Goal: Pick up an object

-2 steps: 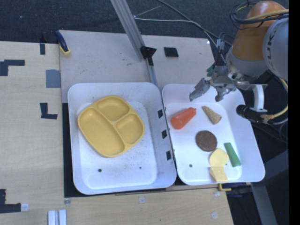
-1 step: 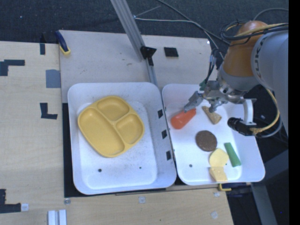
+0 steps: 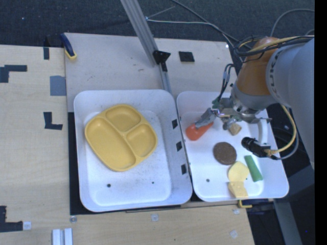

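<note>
The pincer (image 3: 205,120) sat low in the right bin (image 3: 204,182), its grey fingers closed around the upper end of an orange carrot-like toy (image 3: 194,132) near the frame's centre. By my reading the grasp stage was in hand; the next move called for a straight lift, clear of the brown disc (image 3: 224,152) nearby.

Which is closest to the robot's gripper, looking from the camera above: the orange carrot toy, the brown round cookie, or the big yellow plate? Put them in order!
From the gripper:
1. Orange carrot toy, right at the fingertips, right bin.
2. Brown round cookie, lower in the same bin.
3. Yellow divided plate, across in the left bin.
</note>
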Controlling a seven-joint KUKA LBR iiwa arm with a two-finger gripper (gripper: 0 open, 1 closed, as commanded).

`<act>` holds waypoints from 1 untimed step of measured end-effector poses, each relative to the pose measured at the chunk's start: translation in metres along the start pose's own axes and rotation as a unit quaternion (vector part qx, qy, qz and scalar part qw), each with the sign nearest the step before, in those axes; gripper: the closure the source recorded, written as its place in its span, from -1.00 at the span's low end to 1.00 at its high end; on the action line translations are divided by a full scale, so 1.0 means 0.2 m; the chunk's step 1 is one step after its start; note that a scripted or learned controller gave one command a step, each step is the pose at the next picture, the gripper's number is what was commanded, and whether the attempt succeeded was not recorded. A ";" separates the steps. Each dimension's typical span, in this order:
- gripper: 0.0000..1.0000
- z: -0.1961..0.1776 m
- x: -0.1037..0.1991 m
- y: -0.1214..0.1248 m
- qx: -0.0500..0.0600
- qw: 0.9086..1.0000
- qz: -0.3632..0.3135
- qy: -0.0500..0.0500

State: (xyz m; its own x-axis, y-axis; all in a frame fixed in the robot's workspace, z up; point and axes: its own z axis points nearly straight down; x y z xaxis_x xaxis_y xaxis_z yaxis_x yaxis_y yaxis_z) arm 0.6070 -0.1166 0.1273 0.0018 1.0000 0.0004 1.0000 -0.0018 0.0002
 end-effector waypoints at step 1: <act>-1.00 0.20 0.01 0.02 -0.004 1.000 -0.003 -0.001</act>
State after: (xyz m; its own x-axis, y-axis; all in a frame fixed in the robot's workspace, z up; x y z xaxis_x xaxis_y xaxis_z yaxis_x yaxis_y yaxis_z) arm 0.6102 -0.1147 0.0866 -0.0038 1.0000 -0.0013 1.0000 0.0038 0.0091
